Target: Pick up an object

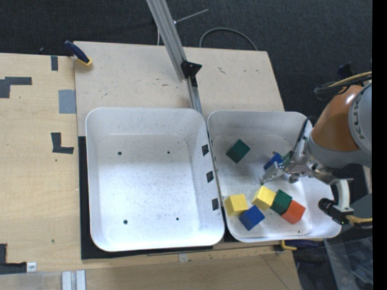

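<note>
The shallow white left bin [145, 180] lies just left of the shallow white right bin [257, 122], which holds every block. Inside that right bin a dark green cube [238, 151] sits toward its upper middle, while a yellow cube [236, 203], a blue cube [251, 217], a second yellow cube [265, 196], a second green cube [281, 201] and an orange-red cube [294, 211] cluster along its lower edge. Above that cluster the two-finger gripper [273, 171] of the grey arm hangs low beside a small blue block [275, 160], and whether its claw is parted or closed around anything I cannot tell.
</note>
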`<state>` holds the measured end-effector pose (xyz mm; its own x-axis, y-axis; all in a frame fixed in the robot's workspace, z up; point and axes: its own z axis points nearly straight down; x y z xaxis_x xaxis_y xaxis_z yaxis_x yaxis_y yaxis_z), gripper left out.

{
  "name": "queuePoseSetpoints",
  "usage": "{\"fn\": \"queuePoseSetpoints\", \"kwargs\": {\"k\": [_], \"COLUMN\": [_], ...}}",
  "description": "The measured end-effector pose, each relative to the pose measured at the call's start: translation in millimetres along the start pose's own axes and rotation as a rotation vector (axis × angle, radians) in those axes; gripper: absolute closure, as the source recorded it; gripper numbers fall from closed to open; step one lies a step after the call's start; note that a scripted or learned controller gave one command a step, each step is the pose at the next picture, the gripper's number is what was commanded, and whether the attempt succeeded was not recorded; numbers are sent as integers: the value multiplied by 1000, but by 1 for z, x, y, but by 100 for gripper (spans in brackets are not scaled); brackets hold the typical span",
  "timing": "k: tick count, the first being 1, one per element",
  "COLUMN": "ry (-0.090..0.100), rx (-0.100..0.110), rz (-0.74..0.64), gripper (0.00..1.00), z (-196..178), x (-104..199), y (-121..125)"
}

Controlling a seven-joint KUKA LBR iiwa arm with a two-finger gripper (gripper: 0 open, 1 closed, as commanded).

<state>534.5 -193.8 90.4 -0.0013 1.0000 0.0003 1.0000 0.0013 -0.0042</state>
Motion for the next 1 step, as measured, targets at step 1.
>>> {"fn": "queuePoseSetpoints", "kwargs": {"k": [1], "ry": [2], "rx": [-1], "rz": [-1], "gripper": [100], "z": [-11], "x": [1], "y": [0]}}
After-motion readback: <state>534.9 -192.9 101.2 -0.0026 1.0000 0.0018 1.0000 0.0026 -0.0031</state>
